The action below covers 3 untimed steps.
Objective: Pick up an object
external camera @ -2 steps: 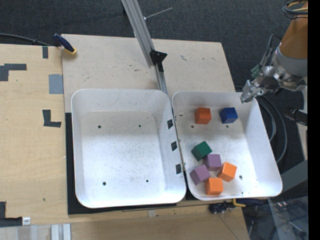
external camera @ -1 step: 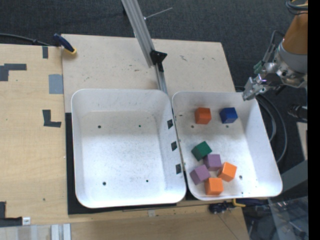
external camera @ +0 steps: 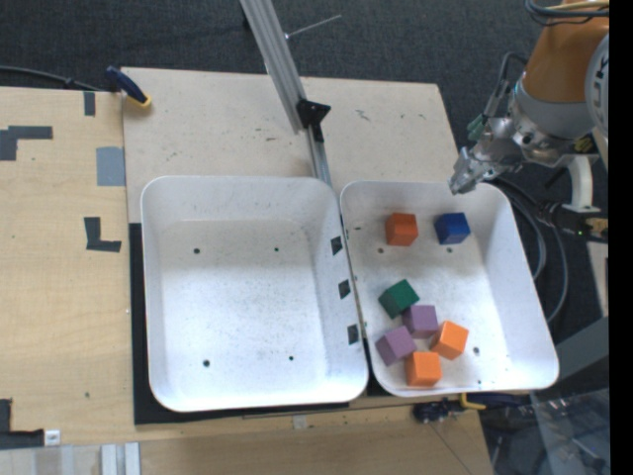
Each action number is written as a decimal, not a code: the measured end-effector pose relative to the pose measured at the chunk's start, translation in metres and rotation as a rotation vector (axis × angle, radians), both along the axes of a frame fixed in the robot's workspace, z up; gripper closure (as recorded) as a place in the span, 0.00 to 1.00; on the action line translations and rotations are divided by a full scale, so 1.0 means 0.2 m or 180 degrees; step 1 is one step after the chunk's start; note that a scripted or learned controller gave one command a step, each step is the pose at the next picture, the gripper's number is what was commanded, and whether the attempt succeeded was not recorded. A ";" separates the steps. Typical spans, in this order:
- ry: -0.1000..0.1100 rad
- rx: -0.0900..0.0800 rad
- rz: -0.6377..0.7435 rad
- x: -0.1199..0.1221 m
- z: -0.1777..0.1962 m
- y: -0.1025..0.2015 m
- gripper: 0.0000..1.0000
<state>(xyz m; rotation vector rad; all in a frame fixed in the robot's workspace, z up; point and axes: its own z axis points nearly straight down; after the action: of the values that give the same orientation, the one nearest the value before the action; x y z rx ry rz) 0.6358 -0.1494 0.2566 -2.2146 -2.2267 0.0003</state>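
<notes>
obj: small blue cube (external camera: pixel 452 228), matte, no label, top of right white bin (external camera: pixel 524 295) w/ orange cube (external camera: pixel 401 229) beside | two-finger gripper (external camera: pixel 465 179) over bin's back rim, holds nothing

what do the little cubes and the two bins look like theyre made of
The cubes, such as the blue cube and green cube, look like matte foam or painted wood: flat colour, no glare, soft edges. The bins, left bin and right bin, look like thin moulded white plastic: rounded rims, slight sheen, dark scuff specks.
</notes>
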 end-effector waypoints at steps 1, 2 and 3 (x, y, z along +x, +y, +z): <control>0.0004 0.0003 0.0003 -0.01 -0.07 0.28 1.00; -0.0001 0.0003 0.0005 -0.02 -0.04 0.55 1.00; -0.0001 0.0002 0.0003 0.02 -0.03 0.78 1.00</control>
<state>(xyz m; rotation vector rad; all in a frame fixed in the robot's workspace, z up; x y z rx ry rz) 0.6401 0.0070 0.2497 -2.2133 -2.2276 -0.0006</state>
